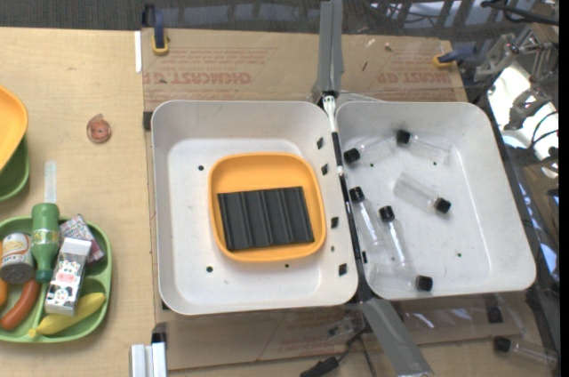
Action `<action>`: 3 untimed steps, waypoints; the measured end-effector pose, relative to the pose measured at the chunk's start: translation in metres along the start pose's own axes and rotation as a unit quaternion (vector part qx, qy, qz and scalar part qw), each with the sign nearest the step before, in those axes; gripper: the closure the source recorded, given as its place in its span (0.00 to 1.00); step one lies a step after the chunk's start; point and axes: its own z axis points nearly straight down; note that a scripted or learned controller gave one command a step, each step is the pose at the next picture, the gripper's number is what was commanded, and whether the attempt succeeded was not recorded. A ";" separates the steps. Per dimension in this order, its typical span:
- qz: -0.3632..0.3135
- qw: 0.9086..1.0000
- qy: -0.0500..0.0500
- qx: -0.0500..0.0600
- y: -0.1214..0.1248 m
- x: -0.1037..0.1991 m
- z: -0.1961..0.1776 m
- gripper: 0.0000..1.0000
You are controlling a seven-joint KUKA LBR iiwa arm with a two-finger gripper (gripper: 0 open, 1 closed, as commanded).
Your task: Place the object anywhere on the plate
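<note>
A dark ribbed block (267,218) lies flat on the orange plate (267,175) in the left bin (178,188), so the placing looks done. To the plate's right, clear tubes (422,191) with black caps lie scattered in the right bin (498,224). The arm, perhaps pulled back at the right edge, leaves the claw's state impossible to tell.

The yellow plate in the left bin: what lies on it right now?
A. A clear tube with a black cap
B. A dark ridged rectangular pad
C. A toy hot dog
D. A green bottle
B. The yellow plate carries a dark ridged pad across its middle, while the capped clear tubes lie loose in the right bin.
</note>
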 end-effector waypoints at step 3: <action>-0.422 0.906 -0.001 -0.001 -0.001 -0.006 -0.041 0.00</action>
